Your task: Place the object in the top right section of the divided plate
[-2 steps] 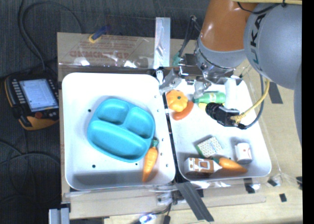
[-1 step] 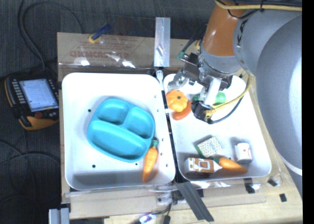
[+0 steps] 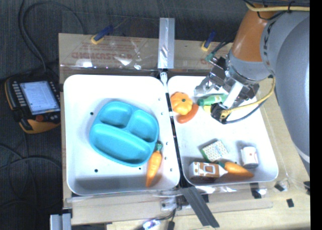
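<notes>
Floor: I see dark carpet around the bench (image 3: 68, 43).
Plate (image 3: 123, 131): long axis far-left to near-right.
Gripper (image 3: 207, 93): grip unclear to me.

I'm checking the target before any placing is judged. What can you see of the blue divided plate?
The divided plate is bright blue, looks like smooth plastic, and has rounded corners. Raised ridges split it into three sections: two smaller ones along its upper side and one long one below. It lies flat but turned at an angle in the left bin, right side up. All three sections look bare. A toy carrot lies against its lower right edge.
</notes>
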{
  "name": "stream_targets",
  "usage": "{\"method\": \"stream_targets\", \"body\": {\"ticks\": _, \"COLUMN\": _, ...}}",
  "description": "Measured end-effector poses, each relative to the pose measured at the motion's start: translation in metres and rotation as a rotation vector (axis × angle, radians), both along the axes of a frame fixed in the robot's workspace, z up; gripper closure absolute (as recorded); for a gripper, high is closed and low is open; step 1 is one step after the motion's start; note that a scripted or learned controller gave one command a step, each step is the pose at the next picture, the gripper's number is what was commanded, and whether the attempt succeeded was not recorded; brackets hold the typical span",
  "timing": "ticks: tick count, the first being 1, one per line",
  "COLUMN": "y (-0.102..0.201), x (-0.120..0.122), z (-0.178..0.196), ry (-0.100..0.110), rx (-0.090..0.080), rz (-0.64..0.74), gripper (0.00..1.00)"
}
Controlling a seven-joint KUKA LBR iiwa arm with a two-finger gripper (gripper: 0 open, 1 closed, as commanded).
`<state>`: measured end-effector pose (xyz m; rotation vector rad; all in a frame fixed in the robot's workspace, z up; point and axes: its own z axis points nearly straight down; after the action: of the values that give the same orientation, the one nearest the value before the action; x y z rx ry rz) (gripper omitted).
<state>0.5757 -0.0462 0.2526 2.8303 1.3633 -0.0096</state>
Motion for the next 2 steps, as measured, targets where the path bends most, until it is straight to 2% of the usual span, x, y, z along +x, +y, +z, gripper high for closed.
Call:
{"method": "stream_targets", "body": {"ticks": 1, "y": -0.063, "x": 0.019, "z": 0.022, "ry": -0.001, "rx": -0.002, "rz": -0.173, "gripper": 0.00}}
{"method": "stream_targets", "body": {"ticks": 2, "y": -0.104, "x": 0.067, "z": 0.009, "ry": -0.002, "rx": -0.004, "rz": -0.538, "gripper": 0.00}}
